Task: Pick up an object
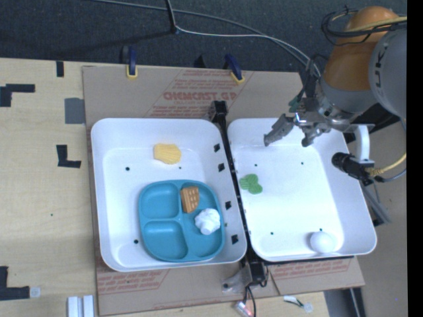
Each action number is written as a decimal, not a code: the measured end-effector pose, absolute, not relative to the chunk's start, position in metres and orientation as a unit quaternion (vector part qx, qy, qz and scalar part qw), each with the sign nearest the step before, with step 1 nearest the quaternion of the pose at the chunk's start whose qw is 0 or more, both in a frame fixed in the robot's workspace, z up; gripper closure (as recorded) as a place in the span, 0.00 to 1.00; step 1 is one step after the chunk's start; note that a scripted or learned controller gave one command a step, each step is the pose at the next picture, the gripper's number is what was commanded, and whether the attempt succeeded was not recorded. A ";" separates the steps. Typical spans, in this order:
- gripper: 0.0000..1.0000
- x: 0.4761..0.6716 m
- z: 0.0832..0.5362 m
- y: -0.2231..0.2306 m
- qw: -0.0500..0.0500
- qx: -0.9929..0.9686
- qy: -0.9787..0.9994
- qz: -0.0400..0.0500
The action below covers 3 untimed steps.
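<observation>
My fingers (289, 132) hang spread and empty at upper right, and the small green, soft-looking, probably light leafy piece (250, 184) mid-frame in the right white bin (344, 197) wants pinching across its middle.

I see the wooden bench (39, 197) bearing a cardboard sheet (192, 94) with red print, clamped at its far edge by two blue clamps (232, 68). On the cardboard sit the left white bin (106, 177) and the right white bin (344, 203), side by side, touching
</observation>
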<state>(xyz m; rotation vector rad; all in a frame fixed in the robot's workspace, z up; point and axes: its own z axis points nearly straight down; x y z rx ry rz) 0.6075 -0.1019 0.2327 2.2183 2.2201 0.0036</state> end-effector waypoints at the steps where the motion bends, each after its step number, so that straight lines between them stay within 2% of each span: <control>1: 1.00 0.606 0.241 -0.102 0.000 0.707 0.707 0.000; 2: 1.00 0.614 0.280 -0.031 0.001 0.705 0.709 0.001; 3: 0.00 0.613 0.278 -0.034 0.000 0.707 0.707 0.000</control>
